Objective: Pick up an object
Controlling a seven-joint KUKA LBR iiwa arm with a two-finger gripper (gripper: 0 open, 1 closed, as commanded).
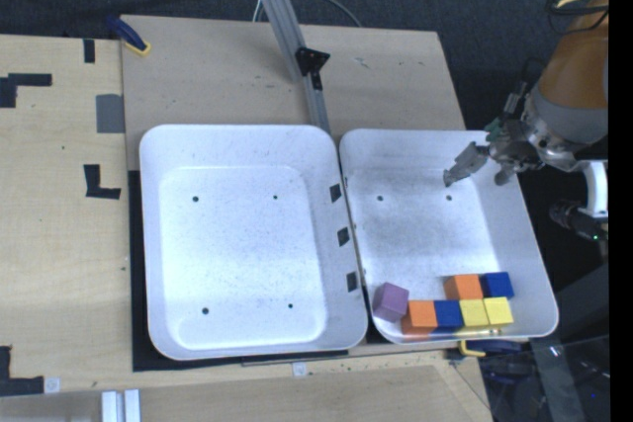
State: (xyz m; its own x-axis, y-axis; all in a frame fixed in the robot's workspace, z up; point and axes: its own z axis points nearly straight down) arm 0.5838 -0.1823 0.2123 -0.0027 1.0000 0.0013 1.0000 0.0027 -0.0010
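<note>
Risk: blocks (457,302) packed tight in right bin (415,212) near corner, by rim. We think fingers may bump wall or grab two at once, so slip. Purple block (393,298) sits a bit apart, easier. Arm (572,84) comes from right, gripper (467,165) over bin's far part, well apart from blocks. Fingers: we can't tell if apart or closed.

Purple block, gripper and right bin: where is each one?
Purple block (393,298), camera view, its top face.
Gripper (457,172), camera view, between its fingertips.
Right bin (415,222), camera view, its bare floor.
</note>
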